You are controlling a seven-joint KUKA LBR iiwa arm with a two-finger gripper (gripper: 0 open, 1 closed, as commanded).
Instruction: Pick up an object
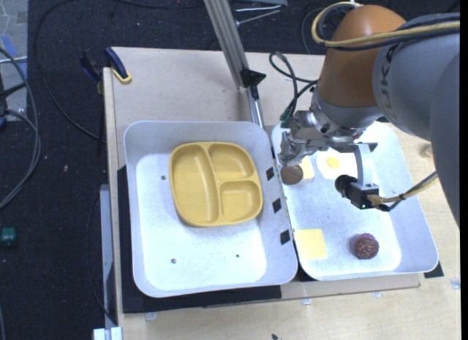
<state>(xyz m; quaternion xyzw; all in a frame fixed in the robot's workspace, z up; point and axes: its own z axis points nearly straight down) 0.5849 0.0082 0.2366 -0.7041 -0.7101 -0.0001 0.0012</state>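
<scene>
While the gripper (292, 157) hangs over the right bin (409, 207), a small brown object (292, 175) sits right at its tip near the bin's left wall. Grasp step, probably; can't tell grip state. Next needs a straight lift.

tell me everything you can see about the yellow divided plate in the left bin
The yellow divided plate looks like matte plastic, a rounded square with raised ridges that split it into three compartments: one long one on the camera's left and two smaller ones on the right. It lies flat, right side up, turned slightly askew, on the floor of the left bin, toward the far half. All three compartments look bare. Nothing touches it except the bin floor; the gripper is over the other bin.
</scene>
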